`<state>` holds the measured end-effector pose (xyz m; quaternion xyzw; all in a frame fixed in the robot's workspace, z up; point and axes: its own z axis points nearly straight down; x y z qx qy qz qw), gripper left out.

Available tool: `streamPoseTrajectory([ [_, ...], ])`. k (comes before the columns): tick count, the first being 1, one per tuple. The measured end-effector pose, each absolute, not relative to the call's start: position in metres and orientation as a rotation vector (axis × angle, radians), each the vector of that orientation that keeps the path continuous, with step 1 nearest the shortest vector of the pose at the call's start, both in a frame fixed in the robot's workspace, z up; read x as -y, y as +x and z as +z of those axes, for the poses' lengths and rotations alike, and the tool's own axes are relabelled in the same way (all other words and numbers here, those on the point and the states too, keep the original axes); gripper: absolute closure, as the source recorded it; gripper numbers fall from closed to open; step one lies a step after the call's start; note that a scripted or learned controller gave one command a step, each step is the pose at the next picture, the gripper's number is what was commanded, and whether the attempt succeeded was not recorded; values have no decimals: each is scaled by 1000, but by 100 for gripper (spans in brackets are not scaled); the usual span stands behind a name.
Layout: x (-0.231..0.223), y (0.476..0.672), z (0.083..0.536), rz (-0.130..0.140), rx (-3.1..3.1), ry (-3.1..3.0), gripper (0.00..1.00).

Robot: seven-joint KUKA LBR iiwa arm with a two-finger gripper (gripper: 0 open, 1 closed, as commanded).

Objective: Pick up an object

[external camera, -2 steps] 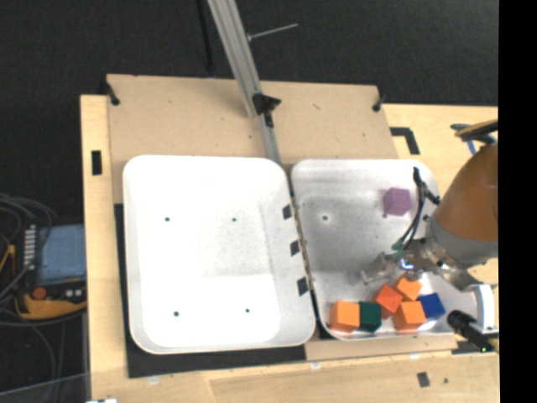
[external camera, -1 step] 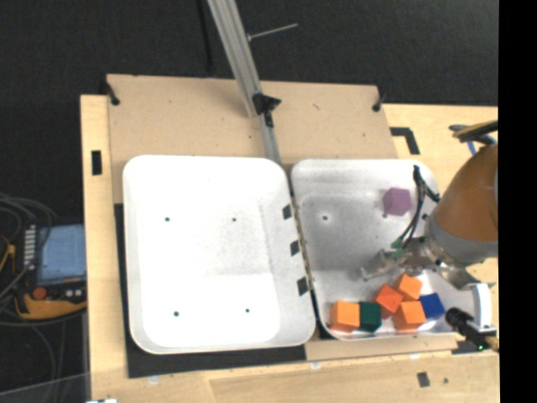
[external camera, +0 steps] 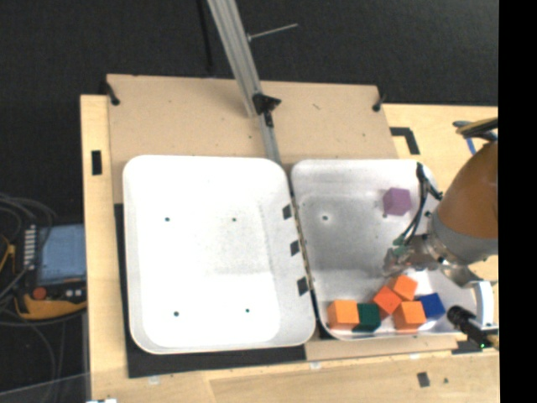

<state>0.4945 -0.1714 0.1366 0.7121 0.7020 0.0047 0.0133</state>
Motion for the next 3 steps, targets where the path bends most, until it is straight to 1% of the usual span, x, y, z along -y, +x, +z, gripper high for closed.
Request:
streamPoseTrajectory([
  [1, 172, 500, 200, 6, -2221, 2211, 100],
  [2, 173, 502, 254, 6, -2222, 2210, 100],
  [3, 131, 515, 255, 3, -2229, 2212, 100],
])
